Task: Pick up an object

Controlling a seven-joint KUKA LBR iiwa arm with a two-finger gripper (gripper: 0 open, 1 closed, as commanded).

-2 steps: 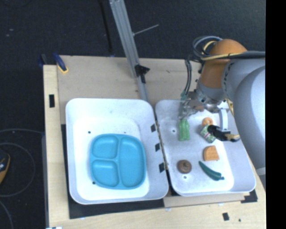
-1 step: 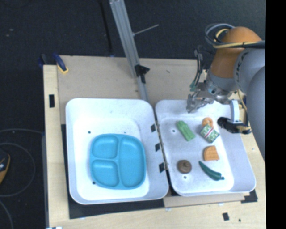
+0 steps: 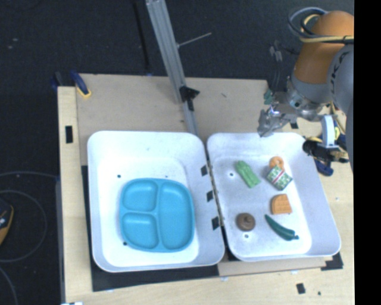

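while poised over the far edge of the right bin (image 3: 318,179), jaws (image 3: 269,124) too blurred to tell; small items loose inside, green piece (image 3: 246,173) and carton (image 3: 278,177) nearest, within reach.

The KUKA iiwa arm (image 3: 321,59) is a thick, rounded body, with a broad orange band covering its bulbous upper section and smooth grey casing showing beside and beneath it. A thin looped cable (image 3: 300,18), pale against the dark floor, curls over the top of the orange part. Below the band the casing narrows to a grey, metallic-looking wrist collar. From that collar hangs the small 2-finger gripper (image 3: 269,124), a cluster of silver and dark metal parts with fine wires or rods rising alongside it; its details are too small and blurred to make out further
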